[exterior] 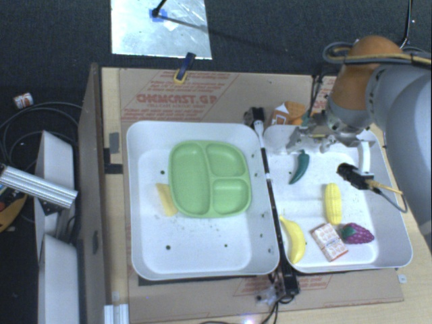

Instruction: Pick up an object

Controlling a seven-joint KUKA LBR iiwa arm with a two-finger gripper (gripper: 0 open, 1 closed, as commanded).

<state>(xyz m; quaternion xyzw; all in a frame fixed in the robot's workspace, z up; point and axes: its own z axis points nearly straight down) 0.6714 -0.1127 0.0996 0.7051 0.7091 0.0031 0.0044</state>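
1. The gripper [312,140] hangs over the far end of the right bin [385,250], close to that bin's 12 o'clock rim. From this slant I cannot tell whether the claw is spread or pressed together.
2. The green pepper [299,168] lies on the bin floor just at 7 o'clock of the gripper, with its stem end pointing up towards it. Whether the two touch cannot be made out.
3. A yellow corn cob [331,203] lies at 4 o'clock of the pepper, apart from it.
4. A banana [294,239] lies at 6 o'clock of the pepper, near the bin's left wall.
5. A small red-and-white box [329,241] sits just beside the banana at its 3 o'clock. A purple bunch of grapes [358,233] sits just beside the box, again at 3 o'clock.
6. An orange thing [291,113] sits at 10 o'clock of the gripper, by the bin's far left corner. It is partly covered, and what it is cannot be told.
7. The left bin [202,247] holds a green divided plate [208,179]. A yellow piece [165,199] lies at the plate's 8 o'clock, against its edge.
8. The grey arm [398,106] covers the right bin's far right corner and is cut off at the picture's edge.
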